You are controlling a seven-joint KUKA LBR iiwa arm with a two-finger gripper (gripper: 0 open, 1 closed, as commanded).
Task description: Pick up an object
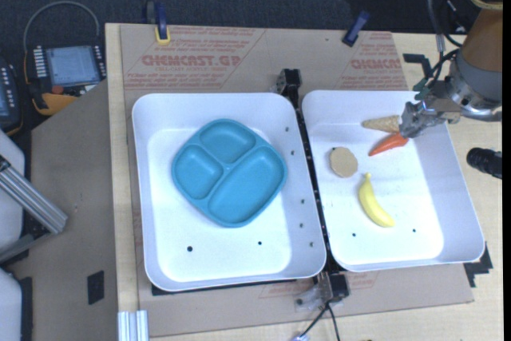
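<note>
The pincer [414,120], its state impossible to tell, hovers over the right bin [455,204] with the carrot [389,144] just beside and below it, a light, stiff, smooth toy best taken across its thicker middle.

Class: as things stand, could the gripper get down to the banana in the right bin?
Probably yes. The banana lies alone on the bin floor, apart from the cookie and carrot, with the gripper just above.
</note>
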